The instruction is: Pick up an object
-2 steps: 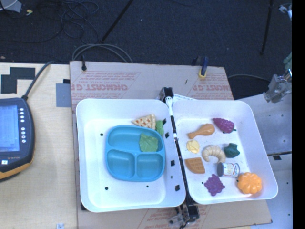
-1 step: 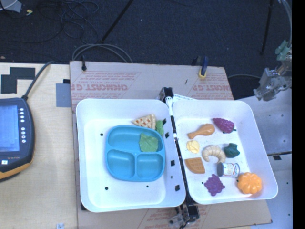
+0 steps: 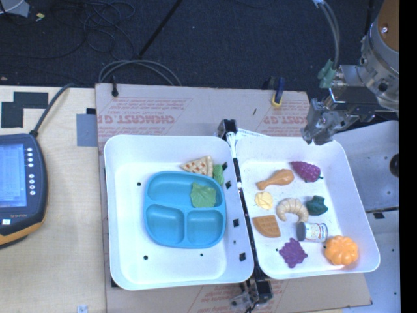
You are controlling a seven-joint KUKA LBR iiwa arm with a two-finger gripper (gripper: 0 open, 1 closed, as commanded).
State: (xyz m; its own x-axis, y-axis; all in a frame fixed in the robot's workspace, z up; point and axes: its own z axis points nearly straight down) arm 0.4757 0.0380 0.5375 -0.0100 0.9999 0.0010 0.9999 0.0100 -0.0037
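My gripper (image 3: 317, 134) hangs over the far right corner of the right bin (image 3: 360, 194), above its back rim, with nothing seen between its fingers. In that bin lie a chicken drumstick (image 3: 275, 179), purple grapes (image 3: 305, 171), a croissant (image 3: 292, 208), a dark green piece (image 3: 316, 205), a yellow piece (image 3: 263, 201), a toast slice (image 3: 266, 226), a small can (image 3: 313, 231), a second purple cluster (image 3: 293, 252) and an orange pumpkin (image 3: 341, 250).
The left bin (image 3: 124, 240) holds a blue divided tray (image 3: 184, 209) with a green leaf (image 3: 203, 195) on it, and a waffle wedge (image 3: 199, 167) behind it. A tablet pendant (image 3: 18, 184) lies at far left. Cables trail across the dark floor behind.
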